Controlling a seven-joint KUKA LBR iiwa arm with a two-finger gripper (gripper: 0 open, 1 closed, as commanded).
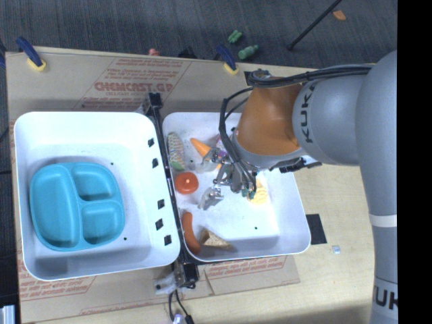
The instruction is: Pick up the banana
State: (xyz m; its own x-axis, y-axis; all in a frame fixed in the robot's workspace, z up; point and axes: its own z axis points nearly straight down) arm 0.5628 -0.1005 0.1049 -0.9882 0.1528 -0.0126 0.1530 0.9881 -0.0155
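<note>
In the right bin, the banana shows as a small yellow piece, mostly hidden under the wrist. My gripper hangs low over the middle of this bin, just left of the banana. It is open, with bare white floor between its two fingers. One fingertip points toward the bin's left half; the other sits right beside the yellow piece. Whether that one touches the banana I cannot tell.
The right bin also holds a striped corn cob, an orange carrot, a round orange tomato, a sausage and a tan wedge. A blue divided tray lies in the left bin.
</note>
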